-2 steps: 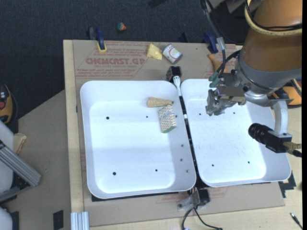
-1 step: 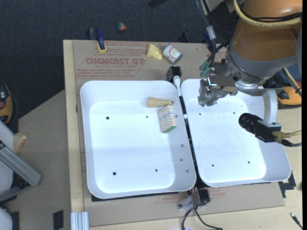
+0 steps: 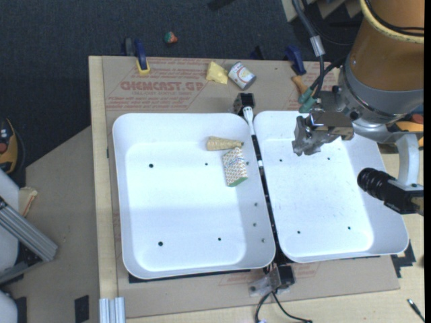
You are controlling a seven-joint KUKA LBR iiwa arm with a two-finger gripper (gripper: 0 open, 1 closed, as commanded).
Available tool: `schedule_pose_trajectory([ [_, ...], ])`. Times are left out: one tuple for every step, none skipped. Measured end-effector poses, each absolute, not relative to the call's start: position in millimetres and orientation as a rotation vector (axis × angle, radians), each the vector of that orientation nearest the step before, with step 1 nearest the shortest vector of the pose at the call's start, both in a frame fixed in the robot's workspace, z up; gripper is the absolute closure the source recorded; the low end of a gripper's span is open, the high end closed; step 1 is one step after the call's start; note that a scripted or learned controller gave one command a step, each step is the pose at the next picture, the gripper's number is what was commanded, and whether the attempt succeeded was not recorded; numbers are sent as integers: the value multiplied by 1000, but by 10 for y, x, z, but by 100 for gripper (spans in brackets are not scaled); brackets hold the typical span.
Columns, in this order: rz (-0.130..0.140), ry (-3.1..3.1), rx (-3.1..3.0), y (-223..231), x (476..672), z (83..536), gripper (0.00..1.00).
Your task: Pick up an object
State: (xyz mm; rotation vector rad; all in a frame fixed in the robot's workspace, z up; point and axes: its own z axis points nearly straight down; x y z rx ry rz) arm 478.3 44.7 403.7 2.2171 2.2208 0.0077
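Arm from right, tool [image 3: 307,147] pointing down, nothing gripped.

You see even, fairly bright light from overhead. The left bin [image 3: 135,180] is brightest in its lower half, nearly washed out, with a dimmer band across its upper part. The carpet [image 3: 67,19] in the upper left stays dark and grainy. Overall focus is soft, and small details blur.

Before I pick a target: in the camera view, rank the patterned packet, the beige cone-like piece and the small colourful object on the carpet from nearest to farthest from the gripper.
1. Patterned packet, in the left bin, left of the gripper.
2. Beige cone-like piece, just above the packet and slightly farther left; a close second.
3. Small colourful object, on the dark carpet beyond the bench, plainly farthest.
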Motion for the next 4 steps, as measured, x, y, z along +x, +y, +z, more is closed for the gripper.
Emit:
schedule_pose_trajectory([
  [3, 2226, 2216, 828, 4794, 4001, 100],
  [7, 2221, 2216, 812, 4802, 4109, 100],
  [24, 2217, 2212, 870, 4799, 5415, 100],
  [0, 2223, 2220, 873, 4794, 5334, 0],
])
